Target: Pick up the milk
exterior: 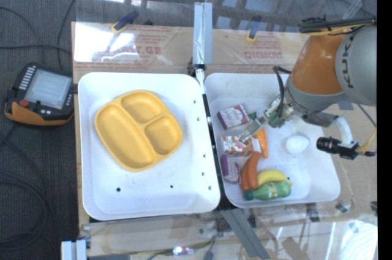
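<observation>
Two small cartons lie in the right bin (318,182). One is a pink-maroon carton (233,116) near the bin's left wall. The other is a red-and-white carton (236,145) just below it. I cannot tell which of them is the milk. My gripper (255,129) hangs low over the bin's middle, between the two cartons and just above the red-and-white one's upper right corner. The grey and orange arm (318,68) reaches in from the right.
An orange carrot (263,142), an orange sausage (249,171), a purple packet (230,170), a banana (273,176), a green bottle (269,191) and a white egg (297,144) crowd the right bin. A yellow divided plate (138,129) lies in the left bin (110,191).
</observation>
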Motion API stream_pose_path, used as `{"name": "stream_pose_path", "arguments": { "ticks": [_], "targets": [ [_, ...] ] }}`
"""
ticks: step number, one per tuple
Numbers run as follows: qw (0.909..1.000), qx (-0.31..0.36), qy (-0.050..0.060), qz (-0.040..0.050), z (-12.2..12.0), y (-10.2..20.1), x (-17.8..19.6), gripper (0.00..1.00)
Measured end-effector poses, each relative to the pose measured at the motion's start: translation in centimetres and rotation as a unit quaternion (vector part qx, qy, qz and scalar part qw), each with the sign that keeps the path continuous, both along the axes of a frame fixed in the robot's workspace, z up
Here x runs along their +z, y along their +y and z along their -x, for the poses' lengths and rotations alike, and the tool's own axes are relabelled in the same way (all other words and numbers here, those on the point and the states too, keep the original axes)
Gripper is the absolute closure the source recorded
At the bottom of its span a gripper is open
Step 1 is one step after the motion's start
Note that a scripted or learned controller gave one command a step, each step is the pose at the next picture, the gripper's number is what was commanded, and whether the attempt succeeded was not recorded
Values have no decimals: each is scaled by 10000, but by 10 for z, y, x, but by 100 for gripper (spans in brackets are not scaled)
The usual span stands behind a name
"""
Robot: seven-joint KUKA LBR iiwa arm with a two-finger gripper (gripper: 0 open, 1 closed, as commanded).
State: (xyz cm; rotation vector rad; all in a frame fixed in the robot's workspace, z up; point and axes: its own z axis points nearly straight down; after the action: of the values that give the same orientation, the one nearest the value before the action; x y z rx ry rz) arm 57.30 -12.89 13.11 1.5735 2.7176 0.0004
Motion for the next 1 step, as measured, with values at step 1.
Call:
{"name": "stream_pose_path", "arguments": {
  "ticks": [1],
  "targets": [
    [9974,-722,7,0,-46,-34,47,0]
  ]
}}
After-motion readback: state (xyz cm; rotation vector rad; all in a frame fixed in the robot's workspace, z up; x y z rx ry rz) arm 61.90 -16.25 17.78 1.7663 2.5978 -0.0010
